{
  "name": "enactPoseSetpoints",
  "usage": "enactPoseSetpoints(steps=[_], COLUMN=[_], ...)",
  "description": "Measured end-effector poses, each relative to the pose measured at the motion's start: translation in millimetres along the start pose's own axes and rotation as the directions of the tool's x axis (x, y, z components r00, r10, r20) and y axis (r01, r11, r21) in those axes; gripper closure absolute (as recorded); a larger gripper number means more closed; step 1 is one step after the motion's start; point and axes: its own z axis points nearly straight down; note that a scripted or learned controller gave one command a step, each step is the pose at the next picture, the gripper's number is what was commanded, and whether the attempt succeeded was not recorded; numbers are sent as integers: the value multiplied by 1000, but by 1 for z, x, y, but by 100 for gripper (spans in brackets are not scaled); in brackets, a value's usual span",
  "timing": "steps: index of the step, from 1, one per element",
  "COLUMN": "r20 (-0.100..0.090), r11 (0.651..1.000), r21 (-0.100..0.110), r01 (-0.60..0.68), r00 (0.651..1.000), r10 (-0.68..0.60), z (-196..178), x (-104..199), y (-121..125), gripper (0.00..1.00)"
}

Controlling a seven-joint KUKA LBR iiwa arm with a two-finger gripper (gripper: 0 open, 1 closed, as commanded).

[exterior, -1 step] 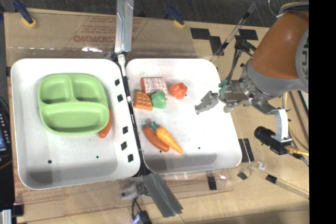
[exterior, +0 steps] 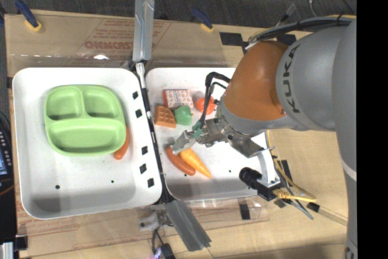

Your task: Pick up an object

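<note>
My gripper (exterior: 183, 142) hangs low over the middle of the right bin (exterior: 242, 182), on the arm that comes in from the right. Just below its tip lie an orange carrot (exterior: 196, 162) and a red-orange sausage (exterior: 179, 162), side by side. Just above it is a green toy (exterior: 182, 114), with a brown waffle (exterior: 164, 116) to that toy's left. A small red-and-white box (exterior: 176, 96) sits further back. An orange-red piece (exterior: 202, 104) is partly hidden by the wrist. I see nothing held.
The left bin (exterior: 36, 191) holds a green divided plate (exterior: 85, 118) with an orange-red sausage (exterior: 122, 146) against the plate's right edge. A grey divider (exterior: 148, 148) with black clips separates the bins. The arm's bulk covers the right bin's right side.
</note>
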Motion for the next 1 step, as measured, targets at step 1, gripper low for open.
enactPoseSetpoints(steps=[1], r20=[-1], r11=[964], r21=[-1], r01=[264], r00=[964], r10=[-264], z=[3], x=[18], y=[-7], gripper=[0])
